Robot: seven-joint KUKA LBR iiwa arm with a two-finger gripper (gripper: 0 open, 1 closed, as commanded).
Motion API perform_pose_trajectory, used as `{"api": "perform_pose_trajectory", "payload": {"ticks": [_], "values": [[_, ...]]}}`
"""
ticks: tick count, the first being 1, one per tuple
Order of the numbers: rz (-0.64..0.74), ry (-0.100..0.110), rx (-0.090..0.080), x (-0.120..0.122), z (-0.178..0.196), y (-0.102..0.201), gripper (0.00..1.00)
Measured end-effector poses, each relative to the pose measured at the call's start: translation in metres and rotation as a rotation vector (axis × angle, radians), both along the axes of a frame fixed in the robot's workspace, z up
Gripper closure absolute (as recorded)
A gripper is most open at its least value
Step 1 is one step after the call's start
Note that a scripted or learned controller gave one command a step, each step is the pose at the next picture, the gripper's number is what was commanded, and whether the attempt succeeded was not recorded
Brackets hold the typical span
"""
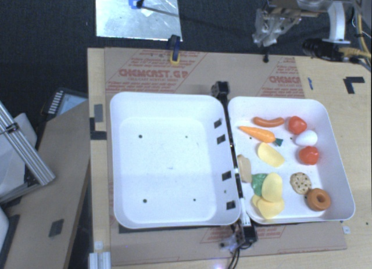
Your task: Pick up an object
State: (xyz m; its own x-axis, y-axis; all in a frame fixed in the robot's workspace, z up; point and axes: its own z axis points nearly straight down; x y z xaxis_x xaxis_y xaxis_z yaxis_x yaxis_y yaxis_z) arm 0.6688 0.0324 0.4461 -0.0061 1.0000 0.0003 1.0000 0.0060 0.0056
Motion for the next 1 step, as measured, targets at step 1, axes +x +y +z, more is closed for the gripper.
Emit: {"api": "perform_pose_trajectory", "payload": {"ticks": [1], "values": [[0.001,0.002,0.000,-0.0002,0.0027,0.0285,1.00]]}}
